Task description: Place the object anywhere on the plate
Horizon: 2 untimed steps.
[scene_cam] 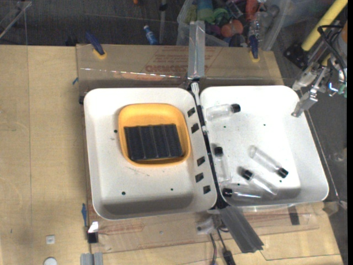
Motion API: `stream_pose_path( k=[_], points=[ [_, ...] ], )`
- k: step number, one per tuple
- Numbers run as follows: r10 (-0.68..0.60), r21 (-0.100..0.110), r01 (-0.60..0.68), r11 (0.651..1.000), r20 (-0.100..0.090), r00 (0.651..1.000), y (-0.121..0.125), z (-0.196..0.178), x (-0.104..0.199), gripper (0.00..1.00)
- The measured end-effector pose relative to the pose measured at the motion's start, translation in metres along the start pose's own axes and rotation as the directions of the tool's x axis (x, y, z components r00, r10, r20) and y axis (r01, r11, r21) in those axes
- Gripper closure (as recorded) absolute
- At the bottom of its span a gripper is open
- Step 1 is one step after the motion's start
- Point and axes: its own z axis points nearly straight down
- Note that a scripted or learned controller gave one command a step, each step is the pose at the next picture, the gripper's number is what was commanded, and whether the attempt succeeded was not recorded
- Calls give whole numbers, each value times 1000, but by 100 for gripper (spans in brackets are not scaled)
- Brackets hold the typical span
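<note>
A yellow plate [126, 120] lies in the left bin [102, 148]. A black ridged rectangular block [153, 142] rests flat on it, covering most of its middle. Several clear vials with black caps lie in the right bin [265, 101]: one [220, 111] near the back left, one [267, 162] towards the front right, one [255, 181] beside it, and more along the divider. My gripper [302, 105] hangs at the right bin's back right corner, above the rim and apart from every vial. Nothing shows in it.
A black divider strip [201, 148] with clips runs between the two bins. A clear tub of colourful toys [231, 7] stands behind the bench. Cables and a yellow tube [328, 18] crowd the back right near the arm.
</note>
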Motion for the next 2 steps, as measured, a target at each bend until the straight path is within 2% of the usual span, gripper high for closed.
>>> stream_pose_path(
  k=[1, 2],
  points=[
    [-143, 0, 143, 990, -2, 990, 1, 13, 1, 0],
    [-298, 1, 298, 955, 2, 955, 2, 12, -2, 0]
  ],
)
